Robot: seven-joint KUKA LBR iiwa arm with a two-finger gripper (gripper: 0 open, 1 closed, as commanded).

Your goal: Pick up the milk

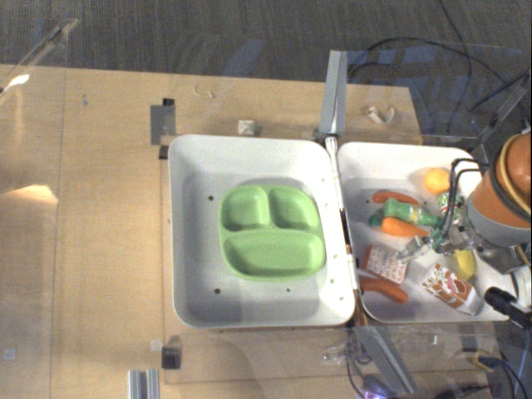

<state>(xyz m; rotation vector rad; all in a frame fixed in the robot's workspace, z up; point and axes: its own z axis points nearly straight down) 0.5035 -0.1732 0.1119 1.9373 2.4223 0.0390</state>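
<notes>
Table (100,248): pale wood, carrying two shallow white bins side by side. Left bin (191,223): holds one green divided plate (272,230) at its centre, with two small wells at 12 o'clock and one long well at 6 o'clock. Right bin (366,160): holds the small goods. Arm (511,194): grey with an orange band, entering from 3 o'clock and standing over the right bin's 3 o'clock side. Gripper (434,241): low over the bin's middle, its jaws' spread cannot be told, nothing seen between them. Milk (450,288): a small white carton with a red print, lying flat at about 5 o'clock in the right bin, just beside the gripper but apart from it. Red-patterned packet (386,263): at 7 o'clock. Carrot (402,227), sausage (383,288) at 7 o'clock, red pepper (394,198), orange (437,179) at 12 o'clock.
</notes>
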